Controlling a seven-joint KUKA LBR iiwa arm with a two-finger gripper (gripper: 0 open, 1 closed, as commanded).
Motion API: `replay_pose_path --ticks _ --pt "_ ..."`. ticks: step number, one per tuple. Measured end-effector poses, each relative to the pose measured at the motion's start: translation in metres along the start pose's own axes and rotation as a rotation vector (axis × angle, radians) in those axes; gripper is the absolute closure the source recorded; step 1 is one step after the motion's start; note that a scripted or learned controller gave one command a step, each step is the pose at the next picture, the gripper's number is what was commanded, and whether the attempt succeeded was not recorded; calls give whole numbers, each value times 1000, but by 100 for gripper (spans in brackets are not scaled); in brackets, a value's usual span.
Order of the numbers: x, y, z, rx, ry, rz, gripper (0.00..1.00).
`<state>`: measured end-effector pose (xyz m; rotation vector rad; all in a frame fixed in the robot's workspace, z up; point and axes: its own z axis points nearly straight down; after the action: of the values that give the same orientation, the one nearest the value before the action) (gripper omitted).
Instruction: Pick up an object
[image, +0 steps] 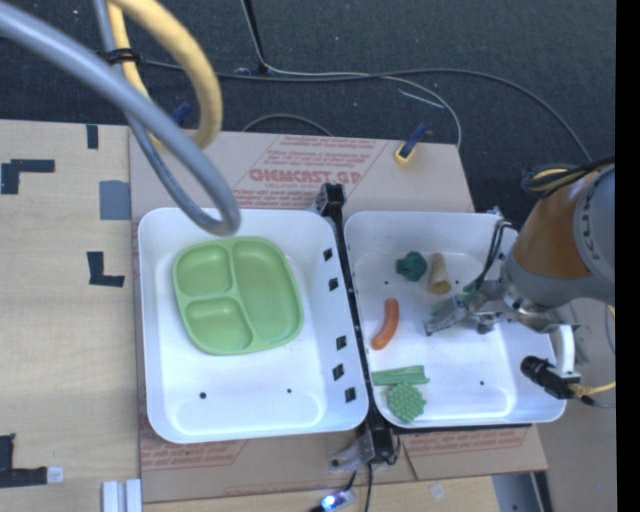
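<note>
You had the arm reaching in over the right edge of the counter, its orange band above the wrist, with the end effector low inside the right bin, near that bin's middle. Its two fingers pointed toward the bin's left wall and stood narrow, with nothing visible between them.

Right bin contents, as you would have logged them: an orange sausage-shaped piece lay tilted just left of the fingertips, apart from them. A dark green lump and a tan cone-like piece sat side by side toward the bin's far edge, above the end effector. A flat green strip lay near the bin's near-left corner, with a round, textured green piece touching or just beside it at the near edge.

The left bin carried a light green divided plate with three compartments, toward the far-left part. A grey hose crossed over that bin's far-left corner.
</note>
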<state>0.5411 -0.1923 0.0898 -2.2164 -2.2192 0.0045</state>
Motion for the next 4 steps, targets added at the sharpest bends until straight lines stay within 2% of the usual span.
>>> replay_pose_path --ticks 1,3,4 --pt "0 1 -12 -3 -1 -1 100" --pt "2 -5 -135 -12 -4 -1 100" --pt "3 -4 -177 -10 -3 -1 100"
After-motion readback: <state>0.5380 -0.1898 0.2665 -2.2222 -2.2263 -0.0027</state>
